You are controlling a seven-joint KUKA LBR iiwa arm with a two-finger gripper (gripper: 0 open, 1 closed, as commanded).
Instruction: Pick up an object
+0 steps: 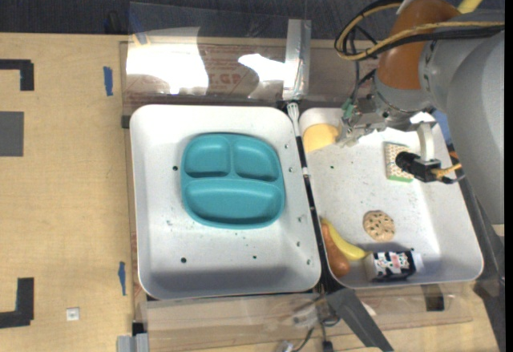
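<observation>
The tool (350, 132) hangs over the far left part of the right bin (421, 206), just beside a pale yellow fruit (319, 136). The fruit is rounded and smooth, lemon-like, a soft matte yellow with no markings that can be made out. It lies in the bin's far left corner, close against the left wall. From this angle it is not possible to tell whether the tool is open or closed, or whether it touches the fruit; nothing is seen gripped in it.

Other things lie in the same bin. A small pale card with a green edge (395, 161) sits to the right of the tool. A round speckled cookie (378, 224) lies nearer, about mid-bin. A yellow banana (343, 244) lies along the near left wall, its near end against something orange-brown. Just right of it, a small bottle with a dark cap (391, 263) lies on its side by the near wall.

The left bin (156, 182) holds a teal divided plate (232, 180), well apart from the tool. Both bins rest on the pale wooden bench (64, 182).
</observation>
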